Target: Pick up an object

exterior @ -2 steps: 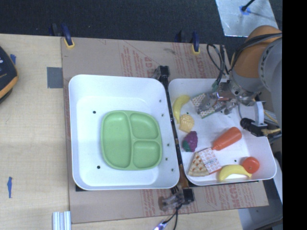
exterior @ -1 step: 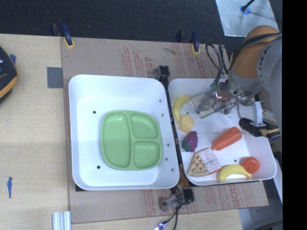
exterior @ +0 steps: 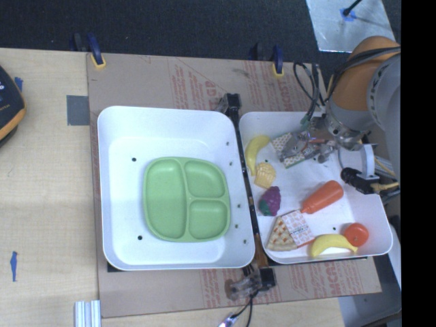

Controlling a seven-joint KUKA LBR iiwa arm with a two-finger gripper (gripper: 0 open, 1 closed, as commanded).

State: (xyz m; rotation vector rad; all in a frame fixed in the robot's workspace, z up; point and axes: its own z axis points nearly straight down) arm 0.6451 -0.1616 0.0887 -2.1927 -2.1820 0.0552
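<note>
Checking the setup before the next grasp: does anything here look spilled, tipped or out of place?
Nothing stands out. The green tray lies flat in the left bin; the toy foods, carrot included, all lie inside the right bin.

A light wooden bench (exterior: 41, 203) carries a brown cardboard sheet (exterior: 170, 80) held by blue clamps (exterior: 95, 50). Behind it lies dark carpet (exterior: 170, 9) with a pale floor patch (exterior: 347, 12).

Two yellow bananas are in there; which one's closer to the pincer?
The upright banana by the right bin's left wall; the other banana lies at the bottom, far from the pincer.
</note>
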